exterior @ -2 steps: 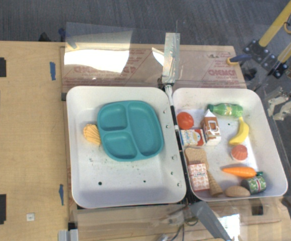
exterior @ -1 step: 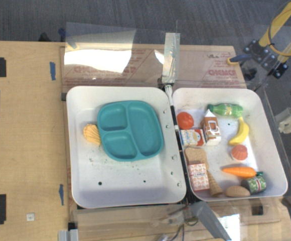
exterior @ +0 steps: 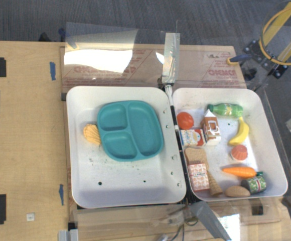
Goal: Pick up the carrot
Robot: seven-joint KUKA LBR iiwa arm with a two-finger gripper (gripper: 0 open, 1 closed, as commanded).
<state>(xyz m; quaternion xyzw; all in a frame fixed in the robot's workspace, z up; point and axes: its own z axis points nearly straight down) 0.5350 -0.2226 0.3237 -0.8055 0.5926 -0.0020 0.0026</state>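
The carrot (exterior: 239, 171) lies near the right bin's (exterior: 271, 134) front right corner, just beside a green can (exterior: 256, 183). The hand's state cannot be told.

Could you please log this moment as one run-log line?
task: pick carrot | carrot: right bin, near front, between green can and cone | status: not yet picked

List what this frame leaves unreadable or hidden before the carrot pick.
- Print on the small cartons in the right bin: too small to read in the camera view.
- Carrot's leafy end: it meets the green can; touching or merely overlapping cannot be told.
- Shell-shaped piece in the left bin: its inner edge sits against the teal plate, possibly tucked under.
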